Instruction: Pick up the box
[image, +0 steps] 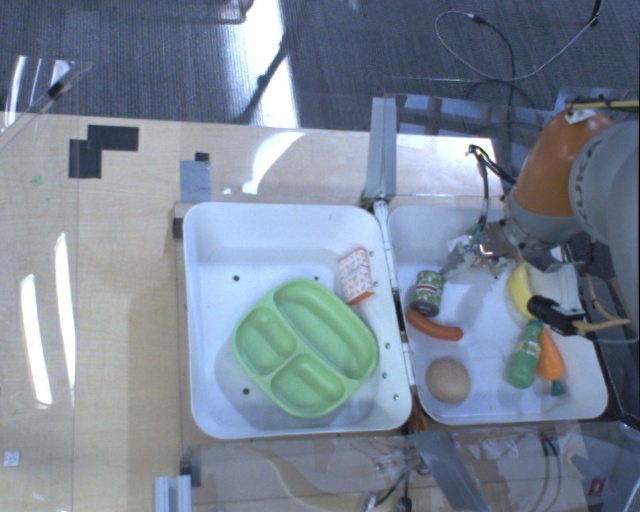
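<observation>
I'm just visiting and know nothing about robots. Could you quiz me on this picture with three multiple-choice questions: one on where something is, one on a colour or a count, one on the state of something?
1. Where is the small box?
A. In the left bin, beside the green tray
B. In the right bin, beside the egg
C. On the wooden bench outside both bins

2. How many compartments does the green tray have?
A. Two
B. Three
C. Five

3. How does the can stand relative to the pincer?
A. Lifted high above the bin
B. Lying in the left bin, far from it
C. In the right bin, just below and left of it in the view

Answers:
1. A: the box rests on the left bin floor at the tray's upper right edge.
2. B: three hollows show in the tray.
3. C: the can sits on the right bin floor near the pincer.
</observation>
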